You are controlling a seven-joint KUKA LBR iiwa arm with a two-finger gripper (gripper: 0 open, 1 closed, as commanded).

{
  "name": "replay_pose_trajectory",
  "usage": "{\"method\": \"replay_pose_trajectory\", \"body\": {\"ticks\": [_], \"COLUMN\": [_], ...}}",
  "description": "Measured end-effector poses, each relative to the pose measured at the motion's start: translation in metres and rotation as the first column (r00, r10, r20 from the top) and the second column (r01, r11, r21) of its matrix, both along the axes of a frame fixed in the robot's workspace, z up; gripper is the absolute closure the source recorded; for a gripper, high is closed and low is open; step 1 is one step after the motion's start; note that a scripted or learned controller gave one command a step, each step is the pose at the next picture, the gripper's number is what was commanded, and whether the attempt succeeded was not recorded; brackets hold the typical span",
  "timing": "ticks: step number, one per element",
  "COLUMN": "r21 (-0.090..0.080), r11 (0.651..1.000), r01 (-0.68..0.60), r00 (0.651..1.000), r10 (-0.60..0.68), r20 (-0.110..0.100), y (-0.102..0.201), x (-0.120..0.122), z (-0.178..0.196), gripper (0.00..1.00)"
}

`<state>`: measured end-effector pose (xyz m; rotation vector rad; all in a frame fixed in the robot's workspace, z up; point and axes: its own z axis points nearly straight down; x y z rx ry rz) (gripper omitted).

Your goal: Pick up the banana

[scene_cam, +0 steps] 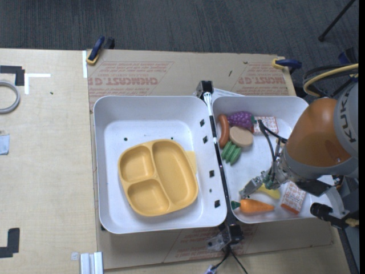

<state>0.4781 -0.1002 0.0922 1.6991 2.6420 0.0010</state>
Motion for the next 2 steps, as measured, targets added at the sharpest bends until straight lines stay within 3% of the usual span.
{"method": "replay_pose_trajectory", "body": {"ticks": [1, 2], "r21": [-0.001, -0.001], "r11": [0.989, 0.998], "r01": [-0.15, -0.07], "r00": [0.989, 0.998], "r10": [0.15, 0.07], "r20": [0.0, 0.002], "y": [0.001, 0.051], "x": [0.0, 0.0], "z": [0.0, 0.1], "gripper": [0.0, 0.0]}}
